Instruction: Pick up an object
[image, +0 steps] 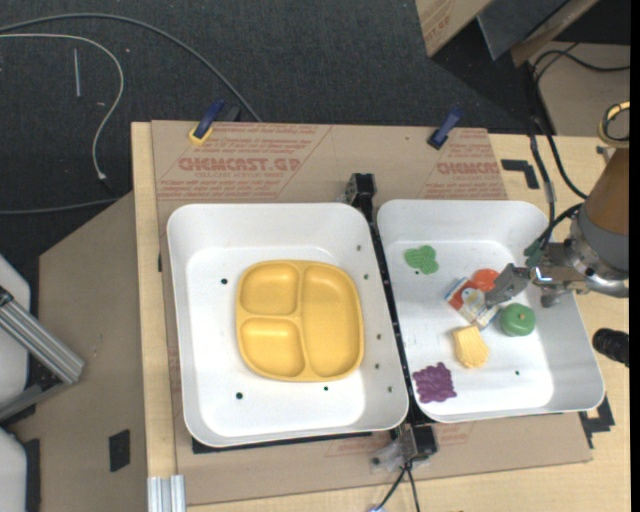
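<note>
My gripper (487, 303) reaches in from the right and sits low in the right bin (560, 390). It hangs over a red-orange object (480, 282) and partly hides it. Just right of the gripper lies a green round object (517, 321). A yellow object (471, 347) rests just below the gripper. A purple cluster (434, 382) is near the bin's front left, and a green leafy piece (421, 259) is at its back left.
The left bin (190, 300) holds a yellow divided plate (300, 320). The grey arm with its orange band (608, 215) crosses the right bin's right rim. Cables trail at the back right, and clamps sit on the cardboard's far edge.
</note>
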